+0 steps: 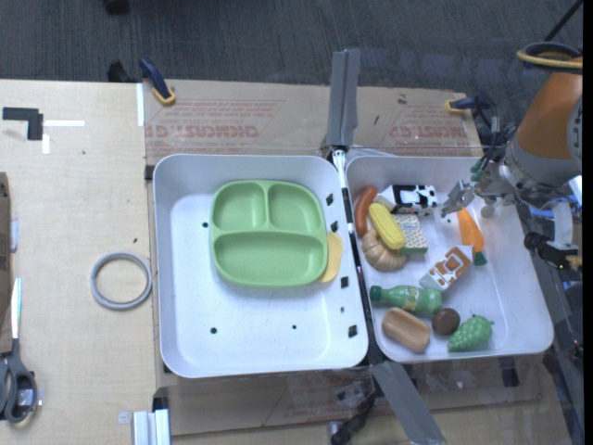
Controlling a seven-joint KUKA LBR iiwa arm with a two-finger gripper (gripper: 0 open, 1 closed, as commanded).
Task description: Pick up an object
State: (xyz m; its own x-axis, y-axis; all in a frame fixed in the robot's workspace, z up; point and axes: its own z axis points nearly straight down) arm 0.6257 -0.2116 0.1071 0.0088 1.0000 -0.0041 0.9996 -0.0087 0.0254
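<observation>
From above, the grey arm (547,123) reaches in from the right, its jaws over the upper right corner of the right bin (524,330). Whether the jaws are apart or together cannot be told. Just beneath them lies a toy carrot (472,233). The right bin also holds a corn cob (385,225), a sausage (363,208), a black-and-white cow toy (413,196), a small carton (447,268), a green bottle (408,297), a bread roll (407,329) and green grapes (471,333). The left bin (181,323) holds a green divided plate (268,233). A tape ring (121,279) rests on the counter (65,211).
</observation>
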